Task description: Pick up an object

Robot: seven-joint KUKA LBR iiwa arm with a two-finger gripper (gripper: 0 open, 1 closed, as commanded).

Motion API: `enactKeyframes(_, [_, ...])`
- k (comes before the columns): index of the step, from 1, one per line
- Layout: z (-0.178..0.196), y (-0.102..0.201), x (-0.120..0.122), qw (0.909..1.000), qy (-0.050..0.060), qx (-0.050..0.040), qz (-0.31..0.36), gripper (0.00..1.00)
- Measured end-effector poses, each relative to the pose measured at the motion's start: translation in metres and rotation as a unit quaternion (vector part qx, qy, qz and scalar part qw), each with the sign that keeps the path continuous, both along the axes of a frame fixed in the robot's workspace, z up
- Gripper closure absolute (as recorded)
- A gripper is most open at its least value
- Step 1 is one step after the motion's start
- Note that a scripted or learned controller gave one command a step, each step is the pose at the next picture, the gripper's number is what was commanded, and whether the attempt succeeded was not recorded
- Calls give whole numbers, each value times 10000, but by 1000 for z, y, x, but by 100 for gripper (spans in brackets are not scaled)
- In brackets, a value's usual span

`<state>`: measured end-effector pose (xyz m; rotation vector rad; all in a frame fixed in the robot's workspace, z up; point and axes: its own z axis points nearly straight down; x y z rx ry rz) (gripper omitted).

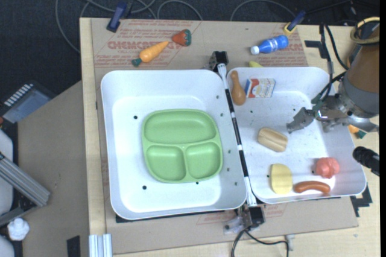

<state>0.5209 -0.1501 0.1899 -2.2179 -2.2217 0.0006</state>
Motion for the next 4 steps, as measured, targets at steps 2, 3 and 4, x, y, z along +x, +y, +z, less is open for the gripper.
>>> enactKeyframes(2, [-106, 44, 18, 10000, -12, -9, -6, 0])
enactKeyframes(3, [-96, 44, 18, 10000, -23, -13, -13, 100])
enactKeyframes(4, [-5, 123, 39, 10000, -20, 0, 2, 100])
